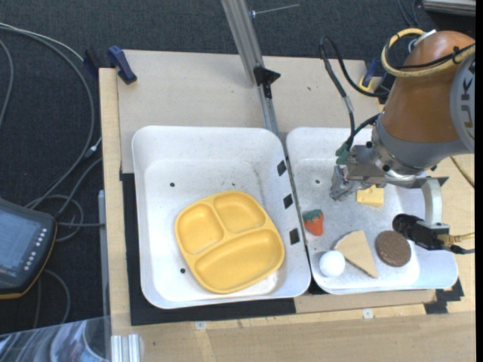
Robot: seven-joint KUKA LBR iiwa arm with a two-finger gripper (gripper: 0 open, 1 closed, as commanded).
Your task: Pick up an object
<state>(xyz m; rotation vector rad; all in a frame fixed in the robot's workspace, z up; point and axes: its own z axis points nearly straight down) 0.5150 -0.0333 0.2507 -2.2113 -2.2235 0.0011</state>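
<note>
The gripper is hovering just left of the yellow cheese block; I cannot tell its state. The block is looking light, stiff and smooth, so gripping across its flat sides seems best.

Small yellow block, perhaps cheese, right bin.

Grey arm reaching from the right, orange band up — hand lowered

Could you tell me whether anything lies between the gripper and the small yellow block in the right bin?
Nothing visible does: the gripper hangs just left of the yellow block, with bare bin floor between them.
</note>
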